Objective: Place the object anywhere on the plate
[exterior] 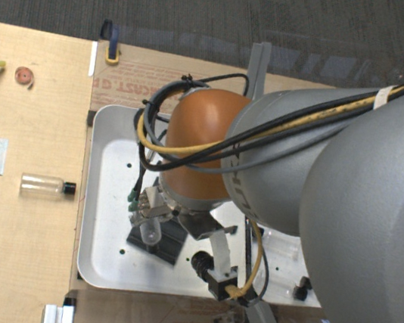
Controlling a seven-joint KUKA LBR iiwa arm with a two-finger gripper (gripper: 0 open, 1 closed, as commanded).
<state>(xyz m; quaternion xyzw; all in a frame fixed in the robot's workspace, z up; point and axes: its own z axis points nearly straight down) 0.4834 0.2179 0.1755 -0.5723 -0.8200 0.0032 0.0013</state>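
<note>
The gripper (151, 227) hangs low inside the white bin (94, 254), at eight o'clock from the arm's orange band (193, 144); whether it is open or closed cannot be told. A clear bottle (150, 230) sits at its tip above a dark block (161, 244). At nine o'clock, another clear bottle (46, 185) lies on the wooden bench (2, 254).

arm (277, 169) reaches in from right over bin (103, 179); bottle (47, 185) lies on bench (5, 239), left of bin.
</note>
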